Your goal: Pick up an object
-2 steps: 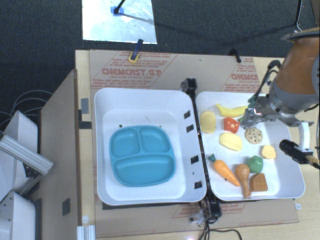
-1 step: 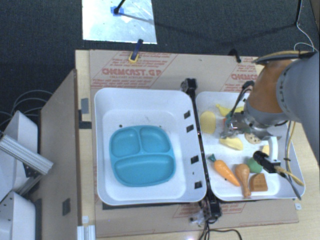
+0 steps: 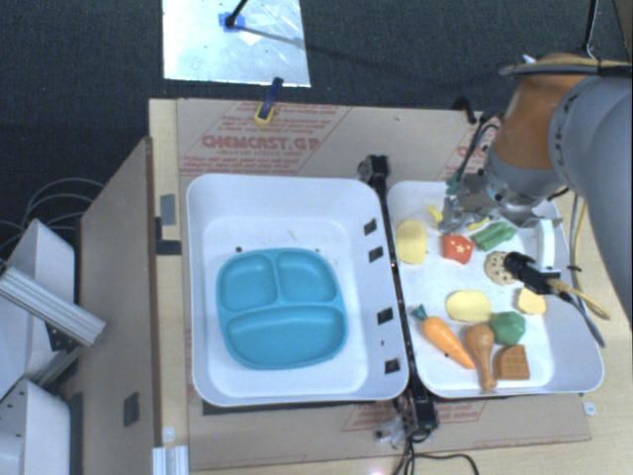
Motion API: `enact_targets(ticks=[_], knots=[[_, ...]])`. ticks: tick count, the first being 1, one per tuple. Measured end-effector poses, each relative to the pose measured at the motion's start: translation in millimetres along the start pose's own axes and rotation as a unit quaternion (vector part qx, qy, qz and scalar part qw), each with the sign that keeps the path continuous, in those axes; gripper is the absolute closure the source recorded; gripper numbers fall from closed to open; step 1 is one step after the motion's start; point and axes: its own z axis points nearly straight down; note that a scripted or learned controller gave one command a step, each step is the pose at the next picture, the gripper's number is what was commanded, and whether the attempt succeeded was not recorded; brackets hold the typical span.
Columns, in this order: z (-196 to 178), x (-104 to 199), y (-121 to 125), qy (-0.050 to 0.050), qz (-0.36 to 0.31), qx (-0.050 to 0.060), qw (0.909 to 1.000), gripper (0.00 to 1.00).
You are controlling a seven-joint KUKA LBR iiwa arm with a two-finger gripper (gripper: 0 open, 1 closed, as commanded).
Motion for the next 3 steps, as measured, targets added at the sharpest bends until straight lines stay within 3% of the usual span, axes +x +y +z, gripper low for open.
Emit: enact_targets(ticks=[1, 2, 3], knots=[[4, -1, -3, 0.0, 0.001, 0.004, 1.0, 0.0], [65, -3, 9, 0.0, 0.001, 0.004, 1.0, 0.0], [51, -3, 10, 0.0, 0.0, 0.002, 1.0, 1.0]])
